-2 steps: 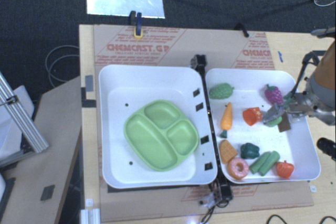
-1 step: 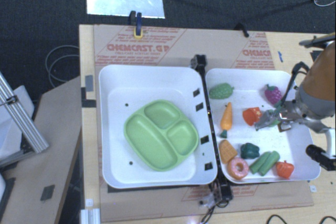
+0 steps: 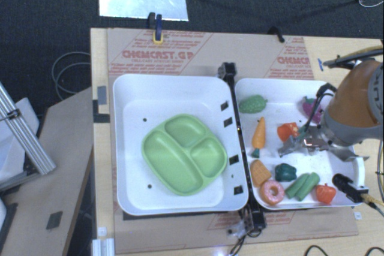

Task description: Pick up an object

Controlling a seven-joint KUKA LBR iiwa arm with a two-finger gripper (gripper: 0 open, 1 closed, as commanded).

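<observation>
the arm [image 3: 360, 102] comes in from the right over the right bin [image 3: 273, 93], its grey body and orange band covering the bin's far right side and whatever lies beneath. the gripper [image 3: 292, 146] hangs low in the middle of that bin, its metal tips small and blurred, pointing left; whether it is released or clenched i cannot tell, and nothing can be made out between its tips. just above it sits a red toy [image 3: 287, 130], near or touching, too blurred to say which. a purple piece [image 3: 311, 107] is half hidden behind the black cable by the wrist. further left lie a leafy green toy [image 3: 252, 104] and an orange carrot [image 3: 259, 133]. along the near edge are an orange wedge [image 3: 260, 172], a pink doughnut [image 3: 273, 192], a dark green piece [image 3: 285, 172], a long green pod [image 3: 302, 184] and a red tomato [image 3: 326, 193], partly cut by a black part of the arm. the left bin [image 3: 129, 99] holds a pale green divided plate [image 3: 183, 153].
</observation>
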